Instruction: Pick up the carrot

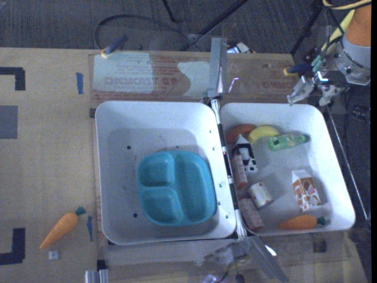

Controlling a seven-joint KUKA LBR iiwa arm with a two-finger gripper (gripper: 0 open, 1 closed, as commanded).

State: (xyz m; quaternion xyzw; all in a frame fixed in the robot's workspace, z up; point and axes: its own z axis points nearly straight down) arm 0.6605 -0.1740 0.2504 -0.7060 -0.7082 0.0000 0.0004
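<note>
The end effector (310,90) hangs over the far right corner of the right bin (339,164), just outside the rim, and I can't tell from here how it is set; nothing I can make out is hanging from it. The carrot (301,221) it wants lies flat near the front edge of that same bin, leafy tip toward the right wall, well apart from the arm, so my guess is the reach has not yet begun. It has a little free floor around it: a small carton (306,191) stands just behind it and a can (259,193) lies to its left, neither touching. Further back a banana (264,133) and a green bottle (287,140) crowd the far side. Oddly, a second carrot (59,229) rests out on the bench (41,158), left of the left bin (112,128), which carries a blue divided tray (177,187); that one looks far out of easy reach
</note>
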